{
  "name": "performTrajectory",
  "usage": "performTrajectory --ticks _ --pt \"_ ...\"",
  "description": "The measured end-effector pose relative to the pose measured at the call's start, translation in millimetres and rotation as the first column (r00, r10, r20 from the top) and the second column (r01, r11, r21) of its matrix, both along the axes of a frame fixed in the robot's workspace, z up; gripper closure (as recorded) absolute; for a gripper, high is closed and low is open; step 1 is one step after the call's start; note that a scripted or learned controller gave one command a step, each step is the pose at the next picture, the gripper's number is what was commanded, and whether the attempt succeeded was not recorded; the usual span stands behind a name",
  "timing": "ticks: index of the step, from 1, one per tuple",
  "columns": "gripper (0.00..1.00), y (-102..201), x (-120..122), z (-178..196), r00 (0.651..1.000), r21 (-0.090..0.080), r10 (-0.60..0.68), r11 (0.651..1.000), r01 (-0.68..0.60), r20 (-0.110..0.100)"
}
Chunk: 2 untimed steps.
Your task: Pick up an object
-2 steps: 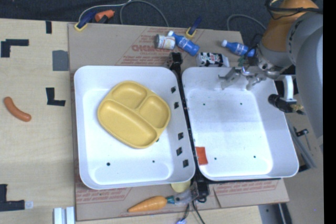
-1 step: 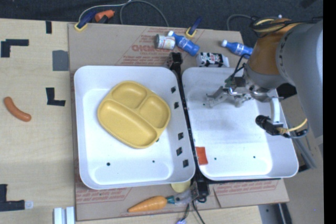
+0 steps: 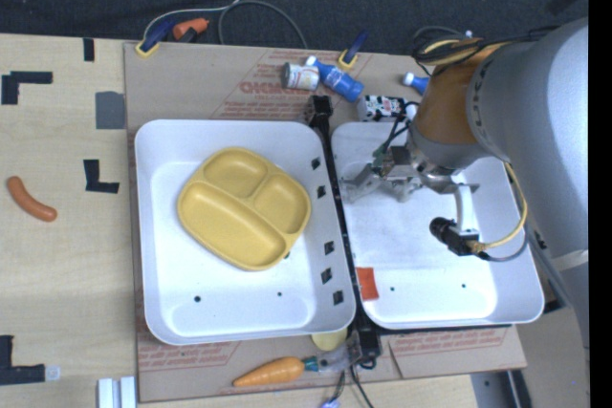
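You see the gripper point(image 3: 368, 177) low in the right bin point(image 3: 516, 301), its opening I cannot tell, while the orange block point(image 3: 366, 283) lies at about 6 o'clock from it, so the approach step seems unfinished and needs a shift there.

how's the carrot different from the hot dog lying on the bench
The carrot lies at the bench's near edge, just below the left bin; the hot dog lies far out to the left on the bare wood. The carrot is lighter orange with a green tip at its right end; the hot dog is darker, reddish, and rounded at both ends. The carrot tapers; the hot dog keeps one thickness. Both lie flat outside the bins, apart from the gripper.
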<state>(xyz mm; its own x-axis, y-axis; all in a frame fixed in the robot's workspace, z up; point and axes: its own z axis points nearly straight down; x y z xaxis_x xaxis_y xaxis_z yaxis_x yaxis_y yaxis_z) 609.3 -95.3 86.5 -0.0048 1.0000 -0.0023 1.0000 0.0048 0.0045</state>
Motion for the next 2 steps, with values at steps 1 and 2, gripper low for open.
performTrajectory --ticks 1,2 --pt "0.0 -15 62 15 1.0 0.001 -0.002 1.0 0.002 0.001" --pt "0.0 1 59 5 1.0 0.001 -0.003 1.0 0.003 -0.006"
